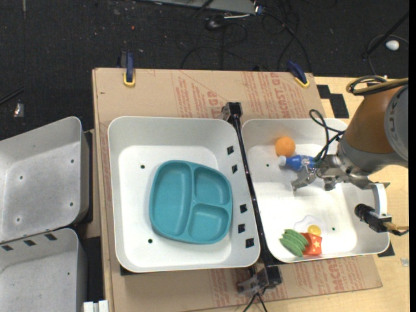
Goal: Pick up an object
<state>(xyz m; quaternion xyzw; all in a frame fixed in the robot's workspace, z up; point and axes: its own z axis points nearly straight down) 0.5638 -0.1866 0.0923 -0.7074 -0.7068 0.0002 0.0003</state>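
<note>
In the right bin point(338, 207), a small orange ball point(285, 146) lies near the far left corner. A blue toy point(296, 162) lies just below it. My gripper point(315, 183) hangs low over the bin's middle, right beside the blue toy and slightly nearer the camera. Its two grey fingers are spread open with nothing between them. A cluster of a green piece point(294, 241), a red piece point(314, 245) and a yellow piece point(314, 230) lies by the bin's front wall.
A teal divided plate point(191, 201) lies in the left bin point(130, 142). The grey arm with its orange band point(372, 119) covers the right bin's far right part. A black divider point(246, 187) runs between the bins. Metal trays point(39, 174) lie off the bench at left.
</note>
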